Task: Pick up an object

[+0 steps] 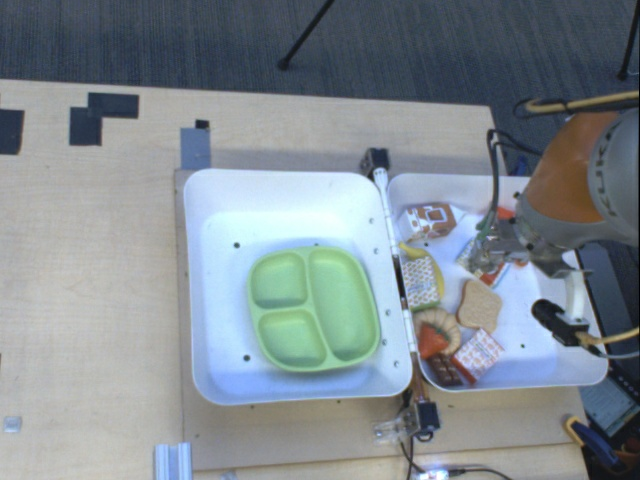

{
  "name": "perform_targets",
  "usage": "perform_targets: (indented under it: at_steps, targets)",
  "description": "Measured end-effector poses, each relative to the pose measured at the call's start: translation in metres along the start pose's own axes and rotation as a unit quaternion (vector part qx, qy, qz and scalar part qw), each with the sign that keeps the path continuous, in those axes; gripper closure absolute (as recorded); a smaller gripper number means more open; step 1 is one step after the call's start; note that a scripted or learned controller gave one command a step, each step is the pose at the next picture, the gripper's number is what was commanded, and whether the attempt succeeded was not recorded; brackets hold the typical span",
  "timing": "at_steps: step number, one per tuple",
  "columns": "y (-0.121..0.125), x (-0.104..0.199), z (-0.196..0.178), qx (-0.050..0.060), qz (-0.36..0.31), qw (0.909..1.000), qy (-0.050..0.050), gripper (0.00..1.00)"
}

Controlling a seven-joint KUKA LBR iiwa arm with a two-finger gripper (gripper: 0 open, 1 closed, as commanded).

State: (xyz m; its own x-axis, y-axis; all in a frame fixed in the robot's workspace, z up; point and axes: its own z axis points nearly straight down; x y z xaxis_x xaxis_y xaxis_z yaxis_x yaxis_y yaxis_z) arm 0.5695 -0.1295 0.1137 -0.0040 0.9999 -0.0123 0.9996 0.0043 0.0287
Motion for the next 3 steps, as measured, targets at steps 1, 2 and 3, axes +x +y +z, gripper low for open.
perform_targets:
  at_steps: [1,2,3]
  targets:
    - [0.000,0.000,0.000,0.000,0.000,1.0000,0.000,0.00]
    - [0.002,0.001,-0.011,-0.001,-0.001,1.0000,0.000,1.00]
    - [0.001,0.001,-0.011,-0.001,-0.001,1.0000,0.000,0.00]
